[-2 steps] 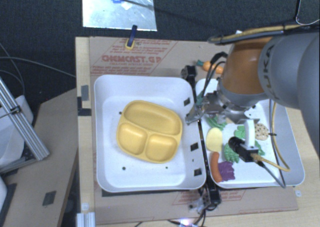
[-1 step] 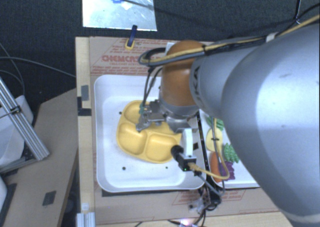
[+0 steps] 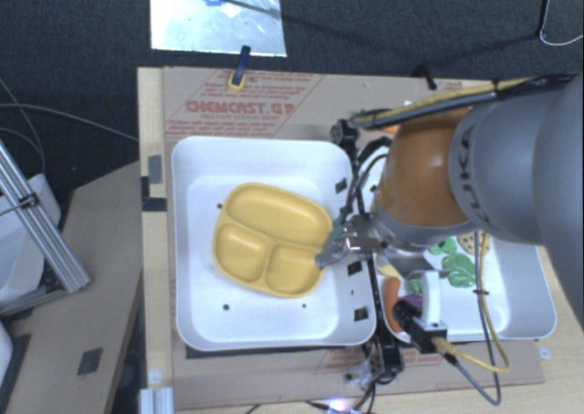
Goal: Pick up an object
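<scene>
Reaching over the divide between the bins, the gripper [image 3: 330, 253] sits at the right edge of the yellow tray [image 3: 270, 239], its metal tip touching or just overlapping the tray's rim. Whether it has hold of the rim cannot be told; the tip is small and partly blurred from this angle. The yellow tray, a sectioned plate with three compartments, lies in the left bin [image 3: 196, 312], roughly centred, tilted slightly with its right side toward the gripper. The arm's orange band [image 3: 420, 175] and grey wrist [image 3: 520, 166] cover much of the right bin [image 3: 538, 312]. Under the arm, in the right bin, some items show in part: a green object [image 3: 458, 266] and an orange object [image 3: 392, 298], both just beside the bin's left wall. Cables hang from the wrist across the near edge of the bench.
</scene>
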You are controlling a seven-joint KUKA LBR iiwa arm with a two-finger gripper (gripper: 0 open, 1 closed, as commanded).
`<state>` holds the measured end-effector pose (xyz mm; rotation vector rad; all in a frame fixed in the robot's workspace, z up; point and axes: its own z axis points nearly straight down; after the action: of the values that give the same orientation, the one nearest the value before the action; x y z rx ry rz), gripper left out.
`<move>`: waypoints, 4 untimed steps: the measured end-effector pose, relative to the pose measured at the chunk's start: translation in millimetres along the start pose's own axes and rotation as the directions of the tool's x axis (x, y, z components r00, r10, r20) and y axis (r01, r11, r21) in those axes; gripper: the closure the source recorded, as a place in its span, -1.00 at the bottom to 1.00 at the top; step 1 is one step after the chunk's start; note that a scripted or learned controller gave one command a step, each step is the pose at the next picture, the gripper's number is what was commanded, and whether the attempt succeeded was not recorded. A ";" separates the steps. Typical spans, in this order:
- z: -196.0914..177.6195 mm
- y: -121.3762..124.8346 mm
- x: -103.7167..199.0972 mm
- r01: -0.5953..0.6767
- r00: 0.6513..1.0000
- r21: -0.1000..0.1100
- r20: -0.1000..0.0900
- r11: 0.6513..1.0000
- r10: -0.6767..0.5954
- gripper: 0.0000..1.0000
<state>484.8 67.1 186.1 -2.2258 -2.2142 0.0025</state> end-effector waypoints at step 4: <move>31.4 72.8 122.9 0.011 1.000 -0.005 -0.001 1.000 -0.011 1.00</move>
<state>558.2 189.6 154.5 -2.2161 -2.2279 -0.0041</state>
